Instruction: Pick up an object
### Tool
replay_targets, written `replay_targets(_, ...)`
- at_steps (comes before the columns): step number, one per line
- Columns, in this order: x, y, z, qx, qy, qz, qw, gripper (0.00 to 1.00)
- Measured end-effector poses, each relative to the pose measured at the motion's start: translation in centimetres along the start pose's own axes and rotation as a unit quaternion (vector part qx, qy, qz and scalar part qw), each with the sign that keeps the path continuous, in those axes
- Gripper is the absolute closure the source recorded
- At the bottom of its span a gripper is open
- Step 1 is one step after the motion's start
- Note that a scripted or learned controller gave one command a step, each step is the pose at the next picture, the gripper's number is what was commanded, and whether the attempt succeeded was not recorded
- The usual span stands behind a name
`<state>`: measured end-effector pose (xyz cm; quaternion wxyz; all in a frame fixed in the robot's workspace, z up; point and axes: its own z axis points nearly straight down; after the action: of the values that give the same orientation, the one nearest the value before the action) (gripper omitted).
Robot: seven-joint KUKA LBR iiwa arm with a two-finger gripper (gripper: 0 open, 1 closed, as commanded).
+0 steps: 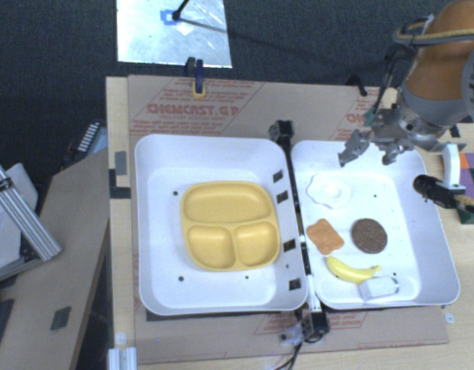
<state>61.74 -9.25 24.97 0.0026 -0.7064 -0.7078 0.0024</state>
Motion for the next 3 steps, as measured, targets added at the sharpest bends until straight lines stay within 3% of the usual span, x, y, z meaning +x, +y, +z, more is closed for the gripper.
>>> replay_targets(1,0.0,0.2,-0.5,-0.005,0.000,-0.001,1.0000,0.00)
replay_targets(3,-0.6,0.3,11.8,-0.001,0.000,0.000,1.0000,0.00)
